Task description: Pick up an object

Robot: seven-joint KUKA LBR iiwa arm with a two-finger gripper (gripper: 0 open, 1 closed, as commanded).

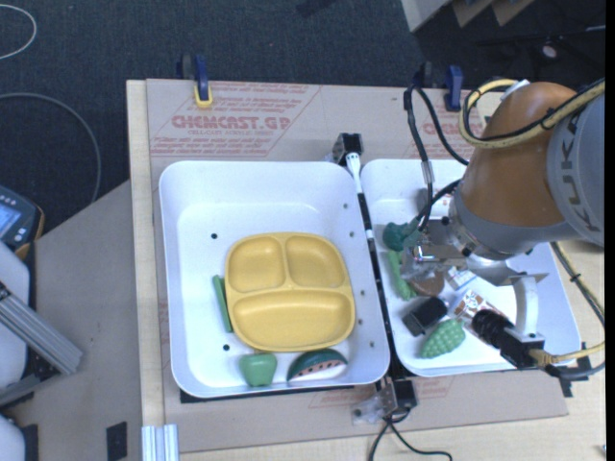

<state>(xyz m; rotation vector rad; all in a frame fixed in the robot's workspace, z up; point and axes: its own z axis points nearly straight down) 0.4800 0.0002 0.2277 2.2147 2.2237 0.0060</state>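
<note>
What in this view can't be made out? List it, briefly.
- Gripper: the arm's wrist covers it, so finger state is unreadable.
- Brown object in the right bin: partly under the wrist, identity unclear.
- Green strip: tucked beside the yellow plate, mostly hidden.

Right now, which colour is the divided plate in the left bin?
The divided plate is yellow, plain with no pattern; the camera view from above shows it best.

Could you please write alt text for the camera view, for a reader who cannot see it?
A grey and orange robot arm reaches down into the right white bin among small objects, including a bumpy green toy. The left white bin holds a yellow divided plate, a watermelon slice toy and a green piece.
</note>
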